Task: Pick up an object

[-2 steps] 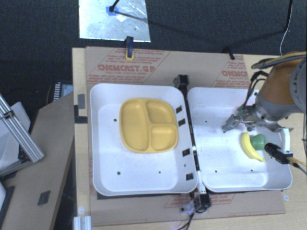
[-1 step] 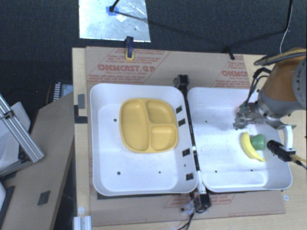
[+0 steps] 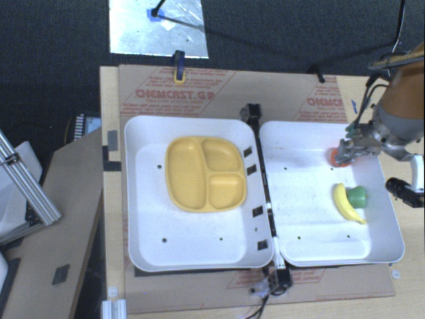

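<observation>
1 banana (image 3: 346,205) + 1 green object (image 3: 358,196) touching | 1 yellow tray (image 3: 204,173) | 1 red object (image 3: 337,158) under gripper (image 3: 345,153) | jaws: cannot tell

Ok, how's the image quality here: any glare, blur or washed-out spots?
Camera view: soft overall; the metal sheet at the top reflects brightly, the right bin's white floor is nearly blown out, and the gripper is blurry over a red object; banana and yellow divided plate read clearly.

I see dark carpet (image 3: 53,38) around my bench (image 3: 109,178), with a shiny metal sheet (image 3: 158,17) beyond its far edge.
</observation>
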